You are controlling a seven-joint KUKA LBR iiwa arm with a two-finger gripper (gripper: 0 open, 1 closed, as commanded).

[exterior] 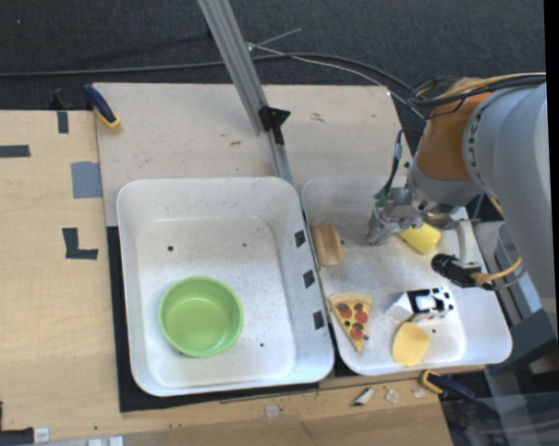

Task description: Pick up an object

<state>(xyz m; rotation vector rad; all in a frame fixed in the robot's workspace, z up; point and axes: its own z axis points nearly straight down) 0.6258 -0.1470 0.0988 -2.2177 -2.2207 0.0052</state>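
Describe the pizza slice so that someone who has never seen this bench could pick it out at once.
Start at the right-hand white bin, the one the arm reaches into. Along its left wall, below the tan wooden block, lies the pizza slice. It is the one triangular piece, yellow with red spots, pointing toward the bin's near edge; the plain yellow disc to its right has no markings.

No readable text

I find no words, brands, numbers or signs legible anywhere on my bench; nothing I see here carries lettering clear enough to read.
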